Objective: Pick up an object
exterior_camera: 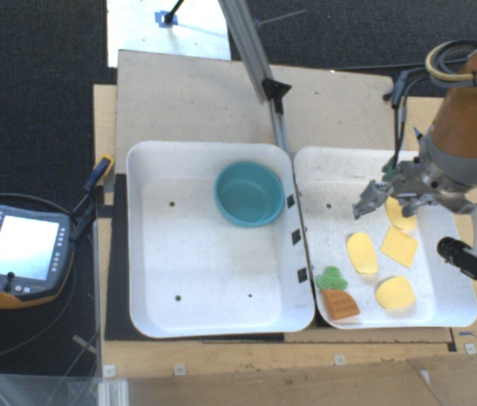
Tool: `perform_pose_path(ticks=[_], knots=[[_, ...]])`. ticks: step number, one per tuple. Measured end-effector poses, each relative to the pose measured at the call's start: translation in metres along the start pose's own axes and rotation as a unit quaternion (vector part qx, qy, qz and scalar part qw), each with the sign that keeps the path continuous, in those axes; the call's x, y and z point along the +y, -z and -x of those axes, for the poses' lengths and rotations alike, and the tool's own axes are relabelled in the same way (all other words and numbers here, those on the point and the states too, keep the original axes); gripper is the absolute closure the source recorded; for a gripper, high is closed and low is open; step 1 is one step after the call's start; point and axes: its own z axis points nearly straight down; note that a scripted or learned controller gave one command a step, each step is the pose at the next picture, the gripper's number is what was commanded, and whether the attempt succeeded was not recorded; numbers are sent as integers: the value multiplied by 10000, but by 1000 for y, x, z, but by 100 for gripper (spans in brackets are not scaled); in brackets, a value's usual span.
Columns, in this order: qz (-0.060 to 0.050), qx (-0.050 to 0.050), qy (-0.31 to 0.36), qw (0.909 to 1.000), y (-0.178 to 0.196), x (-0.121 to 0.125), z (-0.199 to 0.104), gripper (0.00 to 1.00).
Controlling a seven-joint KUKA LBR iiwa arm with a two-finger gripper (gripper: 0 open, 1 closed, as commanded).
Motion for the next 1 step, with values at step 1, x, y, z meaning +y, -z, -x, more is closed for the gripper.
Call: perform_pose_path(ticks=[1], knots=[[-27, 1, -2, 10000, -62, 3, 0, 0]])
